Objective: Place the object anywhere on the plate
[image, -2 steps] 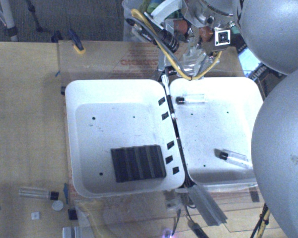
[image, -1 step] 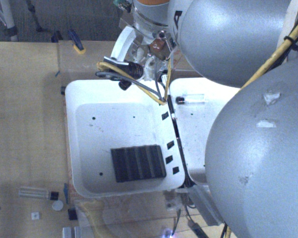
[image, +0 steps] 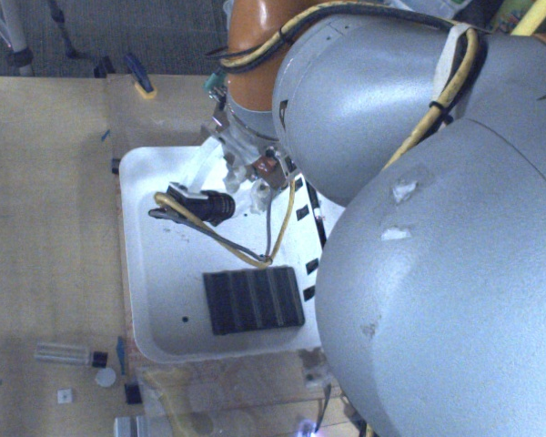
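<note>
Overhead slanted view of a shallow white bin [image: 150,271] on a wooden bench. My grey arm [image: 391,153], with its orange band, reaches in from the right and covers the right side of the bin.

The gripper [image: 203,173] hangs low over the far half of the bin floor, pointing toward the left of the picture. From this angle I cannot tell whether it is released or clenched, and I see nothing gripped in it. A black plug [image: 205,208] on a yellow cable [image: 246,253] sits just under it. I take both as part of the rig's wiring.

A dark ribbed slab [image: 253,300] lies flat on the bin floor near the front wall. It is probably the task's thing, though I cannot say if it is the object or the plate.

The slab is apart from the gripper, toward the front of the bin and slightly right of it. Its long axis runs roughly left to right, tilted a little, and its ribs cross the short way. Reaching it would mean drawing the gripper toward the front wall.
</note>
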`<move>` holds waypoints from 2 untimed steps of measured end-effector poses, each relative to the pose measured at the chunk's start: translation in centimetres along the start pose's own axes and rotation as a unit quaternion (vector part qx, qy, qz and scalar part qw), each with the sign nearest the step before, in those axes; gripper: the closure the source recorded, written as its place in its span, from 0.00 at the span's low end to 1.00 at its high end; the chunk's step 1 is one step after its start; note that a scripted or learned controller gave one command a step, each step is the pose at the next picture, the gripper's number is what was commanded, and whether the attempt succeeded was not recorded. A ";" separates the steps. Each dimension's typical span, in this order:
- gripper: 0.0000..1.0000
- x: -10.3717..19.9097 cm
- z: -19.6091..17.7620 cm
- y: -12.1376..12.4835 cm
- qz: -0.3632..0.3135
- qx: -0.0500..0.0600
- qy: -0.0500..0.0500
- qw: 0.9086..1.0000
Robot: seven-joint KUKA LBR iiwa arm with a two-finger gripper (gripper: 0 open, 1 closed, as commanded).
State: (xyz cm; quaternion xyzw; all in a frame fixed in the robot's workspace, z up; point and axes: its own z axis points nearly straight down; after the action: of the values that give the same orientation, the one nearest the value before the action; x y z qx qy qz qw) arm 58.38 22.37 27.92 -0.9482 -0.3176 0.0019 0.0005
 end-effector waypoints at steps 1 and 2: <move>1.00 1.9 -14.9 1.4 -0.006 -0.001 0.002 1.000; 1.00 -1.5 -15.5 5.1 0.223 -0.002 0.003 0.975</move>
State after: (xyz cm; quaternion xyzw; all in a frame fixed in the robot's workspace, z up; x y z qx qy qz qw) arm 60.33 17.46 43.43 -0.9951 -0.0986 -0.0012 -0.0005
